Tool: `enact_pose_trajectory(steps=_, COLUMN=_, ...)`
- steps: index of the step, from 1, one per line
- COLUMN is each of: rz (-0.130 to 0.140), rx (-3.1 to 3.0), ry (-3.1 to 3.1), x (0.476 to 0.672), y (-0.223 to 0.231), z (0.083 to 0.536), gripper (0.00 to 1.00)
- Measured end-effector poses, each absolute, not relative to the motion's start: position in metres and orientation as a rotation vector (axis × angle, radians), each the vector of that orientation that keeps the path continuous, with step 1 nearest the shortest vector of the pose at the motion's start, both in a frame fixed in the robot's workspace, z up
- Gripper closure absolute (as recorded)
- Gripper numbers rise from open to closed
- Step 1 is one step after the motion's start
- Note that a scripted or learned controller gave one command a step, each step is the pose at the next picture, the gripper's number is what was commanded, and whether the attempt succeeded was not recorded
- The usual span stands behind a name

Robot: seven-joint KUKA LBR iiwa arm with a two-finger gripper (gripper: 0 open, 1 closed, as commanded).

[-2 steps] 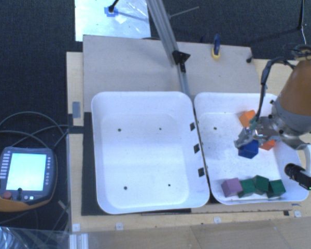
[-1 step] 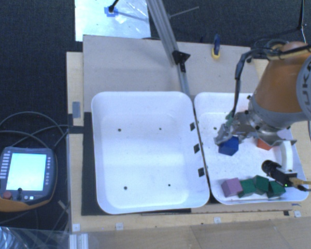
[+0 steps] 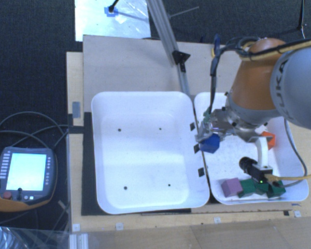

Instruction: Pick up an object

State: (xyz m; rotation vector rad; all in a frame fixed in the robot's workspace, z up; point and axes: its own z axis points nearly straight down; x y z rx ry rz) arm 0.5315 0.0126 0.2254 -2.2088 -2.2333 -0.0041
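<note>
While fingers pinch one blue block, two bins sit.

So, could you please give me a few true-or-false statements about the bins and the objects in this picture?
1. The blue object sits at the gripper, near the right bin's left wall. True.
2. A purple block lies in the left bin. False: it lies in the right bin.
3. The green object is beside the purple block. True.
4. The orange object lies on the bench outside both bins. False: it lies inside the right bin.
</note>
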Motion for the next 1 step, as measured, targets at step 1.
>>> enact_pose_trajectory(steps=1, rz=-0.004, rx=-2.209, ry=-2.233, x=0.5287, y=0.0580, z=0.2332, gripper=1.00)
